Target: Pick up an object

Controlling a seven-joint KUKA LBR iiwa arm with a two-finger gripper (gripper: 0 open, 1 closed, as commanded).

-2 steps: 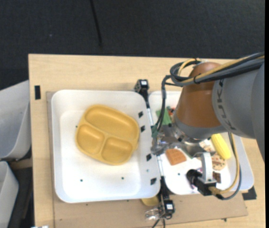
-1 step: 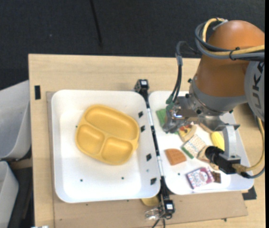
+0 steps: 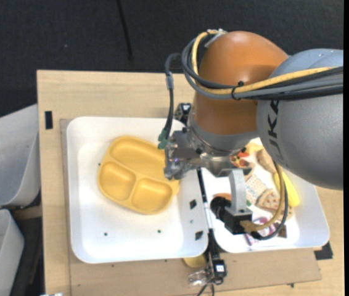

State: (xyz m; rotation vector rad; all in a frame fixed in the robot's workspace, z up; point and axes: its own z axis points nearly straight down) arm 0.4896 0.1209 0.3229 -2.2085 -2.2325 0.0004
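Gripper (image 3: pixel 173 164) is sitting mid-frame at right rim of yellow plate (image 3: pixel 131 176) in left bin (image 3: pixel 82 227); can't tell if open/closed. Imo it's needing to be straddling that thin rim squarely & clamping firmly, since a tilted grab is prob slipping.

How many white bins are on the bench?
2: the left bin holds a yellow divided plate; the right bin, partly covered by the arm, holds several small items.
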